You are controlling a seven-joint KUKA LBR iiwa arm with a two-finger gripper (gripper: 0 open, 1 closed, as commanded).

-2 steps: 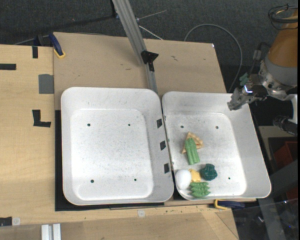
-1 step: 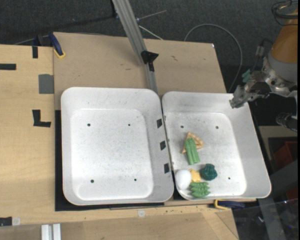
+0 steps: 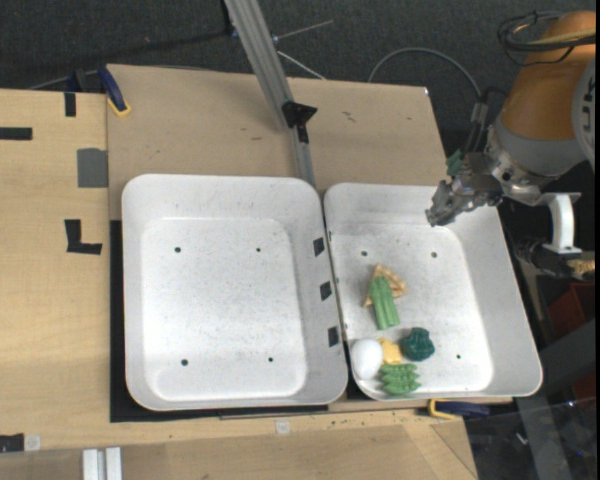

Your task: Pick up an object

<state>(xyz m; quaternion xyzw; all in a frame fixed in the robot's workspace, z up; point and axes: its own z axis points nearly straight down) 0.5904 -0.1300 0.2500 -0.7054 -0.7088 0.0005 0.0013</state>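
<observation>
In the right bin [image 3: 480, 268] lie several small toys. A long green piece [image 3: 384, 303] rests on a tan piece [image 3: 388, 280] near the bin's middle. At the near edge sit a white ball [image 3: 366, 355], a small yellow piece [image 3: 390, 351], a dark teal lump [image 3: 417, 345] and a light green ridged piece [image 3: 400, 378]. My gripper [image 3: 444, 208] hangs over the bin's far right corner, well away from the toys. Nothing shows between its fingers.
The left bin [image 3: 220, 288] sits beside the right one, joined by black clips along the shared rim. A grey metal pole [image 3: 265, 53] slants down to the bins' far edge. A blue and yellow clamp [image 3: 113, 93] sits at the bench's far left.
</observation>
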